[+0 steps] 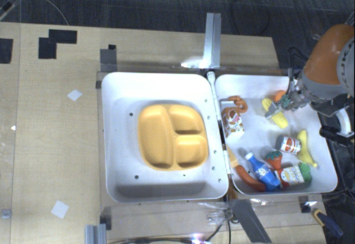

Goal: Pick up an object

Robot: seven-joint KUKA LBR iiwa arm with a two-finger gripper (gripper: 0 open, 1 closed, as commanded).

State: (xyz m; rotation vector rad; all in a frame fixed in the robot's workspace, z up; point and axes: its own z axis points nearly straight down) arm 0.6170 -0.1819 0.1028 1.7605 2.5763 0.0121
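The yellow corn (275, 113) lies tilted near the top of the right bin (328, 182), right by the gripper (288, 101). Lower down lie a yellow banana (305, 149), a small can (289, 145) and a blue bottle (262, 171).

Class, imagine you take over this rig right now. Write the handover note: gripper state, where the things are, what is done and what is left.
Gripper: low over the upper part of the right bin, right by the yellow corn; nothing can be seen held.
Right bin also holds: a small carton, a can, a banana, a blue bottle and a red sausage.
Left bin: a yellow divided tray.
Done: the arm is in position near the corn.
Left: grasp an object and lift it.
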